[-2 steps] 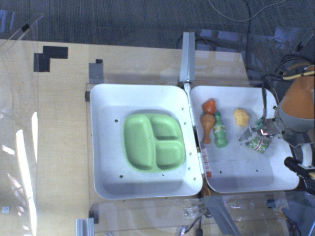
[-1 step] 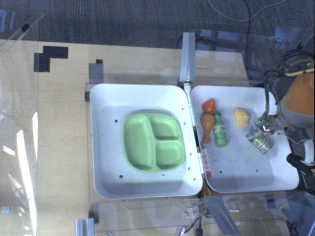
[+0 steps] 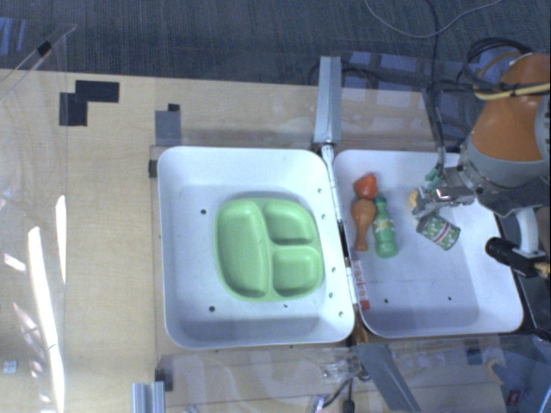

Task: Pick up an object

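Camera view looks down on a pale wooden bench (image 3: 103, 256) that takes up most of the frame below a dark carpeted floor along the top. Two shallow white bins sit side by side on it: the left bin (image 3: 185, 308) at centre frame and the right bin (image 3: 448, 312) at centre right, their inner rims meeting along a metal divider rail (image 3: 328, 101) that runs up toward the top of the frame.

The arm (image 3: 510, 132) enters at the upper right, its orange band rounded above the grey wrist, with black cables looping over it.

A green sectioned tray (image 3: 269, 248) lies in the middle of the left bin, three compartments facing up.

The gripper (image 3: 437, 198) sits over the upper middle of the right bin; whether it is spread or closed cannot be told from this angle. Just below it, touching or nearly so, lies a small green-labelled can (image 3: 438, 231), tilted on its side; it cannot be made out as held.

Along the left side of the right bin, near the divider, lies a green bottle (image 3: 384, 229), and just beside it on the left an orange drumstick-shaped toy (image 3: 363, 218) with a red-orange piece (image 3: 366, 184) at its upper end.
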